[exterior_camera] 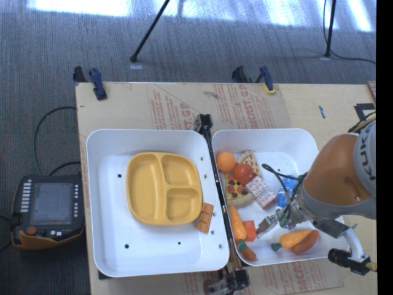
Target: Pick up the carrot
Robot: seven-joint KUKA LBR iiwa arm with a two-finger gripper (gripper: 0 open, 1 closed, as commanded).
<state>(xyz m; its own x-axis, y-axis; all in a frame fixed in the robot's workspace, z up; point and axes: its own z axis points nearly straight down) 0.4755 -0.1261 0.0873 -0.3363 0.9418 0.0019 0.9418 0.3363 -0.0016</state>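
One carrot [237,222] lies just left of the end effector [271,224], whose finger state is unclear.

bench [159,103]: bare board like plywood or cardboard, matt tan, printed with faded red marks
bins [104,226]: white plastic, smooth, slightly glossy
tray [164,188]: yellow moulded plastic, smooth, soft sheen
carrot [237,222]: orange plastic toy, smooth, slight gloss
orange ball [225,161]: smooth plastic, matt to satin
arm band [336,174]: orange casing, smooth, glossy with a light highlight
clamps [97,82]: blue and black plastic grips
floor [61,42]: grey carpet, ribbed, rough and matt
pendant [49,211]: dark plastic housing, glossy screen
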